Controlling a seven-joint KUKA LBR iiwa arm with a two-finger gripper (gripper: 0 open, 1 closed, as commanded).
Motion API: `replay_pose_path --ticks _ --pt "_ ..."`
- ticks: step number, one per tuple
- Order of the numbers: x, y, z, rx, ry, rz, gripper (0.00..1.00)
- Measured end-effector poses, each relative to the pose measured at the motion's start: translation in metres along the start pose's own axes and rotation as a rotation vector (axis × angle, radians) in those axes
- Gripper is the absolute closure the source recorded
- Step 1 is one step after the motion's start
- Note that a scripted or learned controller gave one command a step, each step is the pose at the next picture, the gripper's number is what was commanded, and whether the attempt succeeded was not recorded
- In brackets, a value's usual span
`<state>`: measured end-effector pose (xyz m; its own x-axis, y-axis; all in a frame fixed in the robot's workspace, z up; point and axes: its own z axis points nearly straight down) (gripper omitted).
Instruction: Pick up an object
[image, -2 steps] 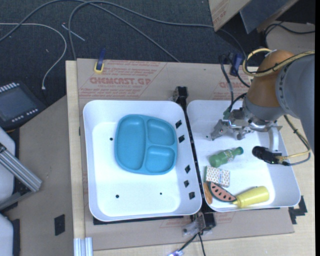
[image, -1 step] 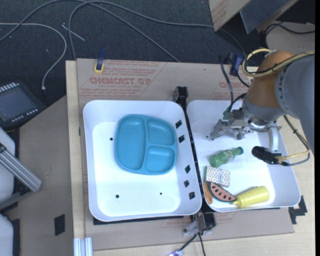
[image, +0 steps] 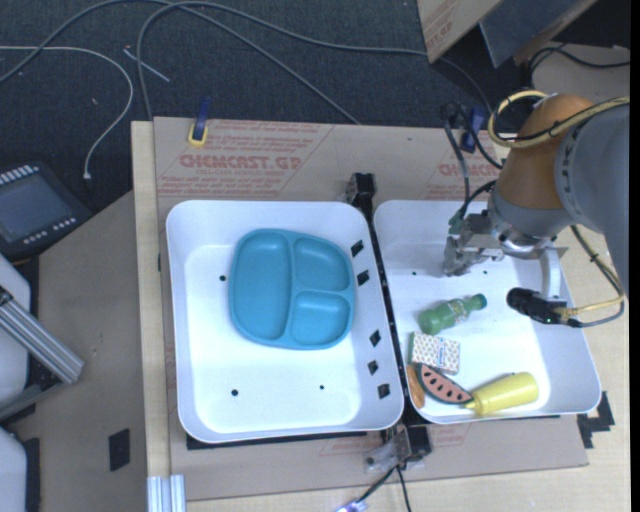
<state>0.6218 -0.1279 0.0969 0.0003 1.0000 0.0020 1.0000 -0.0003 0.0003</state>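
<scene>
In the right bin (image: 570, 350) lie a green bottle (image: 449, 313), a checkered white packet (image: 436, 352), a watermelon slice toy (image: 441, 386) and a yellow bottle-shaped toy (image: 503, 392). My gripper (image: 462, 256) hangs over the bin's upper part, above and a little right of the green bottle, apart from it. Nothing shows between its fingers.
The left bin (image: 200, 300) holds a blue divided plate (image: 291, 288). A black clip-studded divider (image: 372, 290) runs between the bins. The arm's grey body and orange band (image: 545, 150) cover the right bin's far corner. Cables lie on the floor beyond the bench.
</scene>
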Motion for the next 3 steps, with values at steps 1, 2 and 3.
replay_pose_path --ticks 1,2,3 --pt "-0.006 0.01 -0.056 -0.007 -0.003 -0.001 1.0" --pt "0.001 0.008 -0.104 -0.005 -0.002 -0.002 1.0" --pt "0.001 0.009 -0.12 -0.003 -0.002 -0.002 1.0"
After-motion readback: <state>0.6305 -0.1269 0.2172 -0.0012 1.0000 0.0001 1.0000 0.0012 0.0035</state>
